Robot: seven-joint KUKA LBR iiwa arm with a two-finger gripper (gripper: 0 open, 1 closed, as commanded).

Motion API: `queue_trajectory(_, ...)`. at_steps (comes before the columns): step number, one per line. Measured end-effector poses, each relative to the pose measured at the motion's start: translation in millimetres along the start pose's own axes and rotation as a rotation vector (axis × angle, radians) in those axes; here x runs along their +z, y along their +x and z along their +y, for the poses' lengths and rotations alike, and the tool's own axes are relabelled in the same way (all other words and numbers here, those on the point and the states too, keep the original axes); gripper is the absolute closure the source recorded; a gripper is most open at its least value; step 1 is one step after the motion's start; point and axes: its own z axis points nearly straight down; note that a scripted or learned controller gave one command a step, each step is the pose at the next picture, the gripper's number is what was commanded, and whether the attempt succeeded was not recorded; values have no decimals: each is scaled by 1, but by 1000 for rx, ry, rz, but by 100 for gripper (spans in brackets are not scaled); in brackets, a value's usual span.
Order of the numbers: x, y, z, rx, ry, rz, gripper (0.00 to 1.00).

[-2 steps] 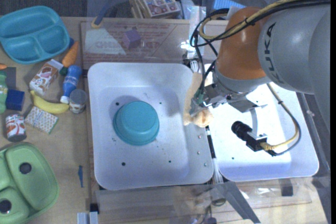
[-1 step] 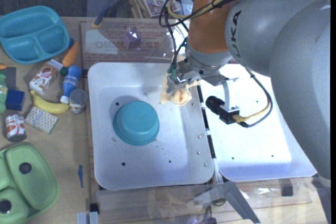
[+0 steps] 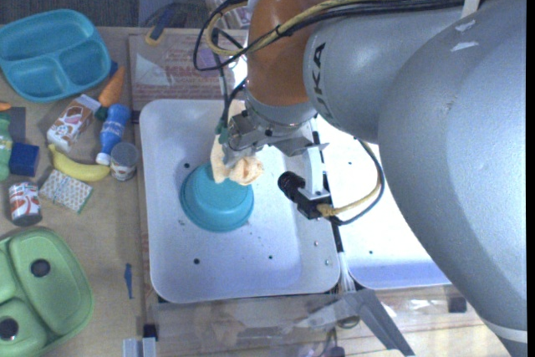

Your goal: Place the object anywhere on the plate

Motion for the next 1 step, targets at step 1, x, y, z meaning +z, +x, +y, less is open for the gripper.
queue_trajectory(1,0,0,0,0,-1,0,0)
